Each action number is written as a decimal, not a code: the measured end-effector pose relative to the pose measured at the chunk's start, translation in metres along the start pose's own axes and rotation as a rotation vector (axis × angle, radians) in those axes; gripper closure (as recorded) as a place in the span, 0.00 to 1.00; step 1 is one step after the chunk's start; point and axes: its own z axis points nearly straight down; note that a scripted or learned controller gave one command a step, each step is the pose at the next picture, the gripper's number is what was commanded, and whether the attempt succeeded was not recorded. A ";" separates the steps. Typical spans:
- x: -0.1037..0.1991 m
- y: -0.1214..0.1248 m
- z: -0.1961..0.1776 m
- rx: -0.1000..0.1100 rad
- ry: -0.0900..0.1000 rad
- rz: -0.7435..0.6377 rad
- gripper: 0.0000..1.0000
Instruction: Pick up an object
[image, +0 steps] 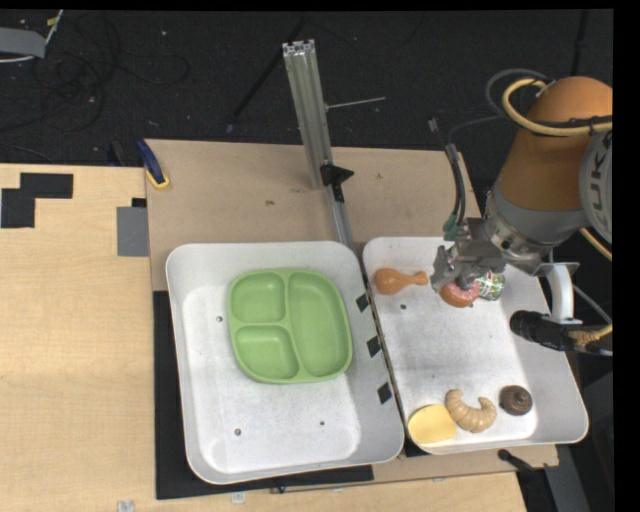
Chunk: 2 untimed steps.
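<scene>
The grey arm with its orange band reaches in over the right-hand white bin (560, 425), its gripper (462, 276) lowered at the bin's far end. Directly beneath the gripper sits a red and green object (468, 292), too blurred to name; whether it is clasped or merely lying under the gripper cannot be told. Just to the gripper's left lies an orange drumstick-shaped toy (396, 281), apart from it. Well below the gripper, at the bin's near end, rest a yellow disc (431, 425), a tan croissant (472, 411) and a brown doughnut (516, 400). Far left, the other bin (200, 440) bears a green divided plate (290, 325).
</scene>
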 end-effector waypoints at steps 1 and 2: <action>0.061 -0.012 0.011 0.002 0.000 -0.001 1.00; 0.106 -0.027 0.009 0.002 -0.001 0.001 1.00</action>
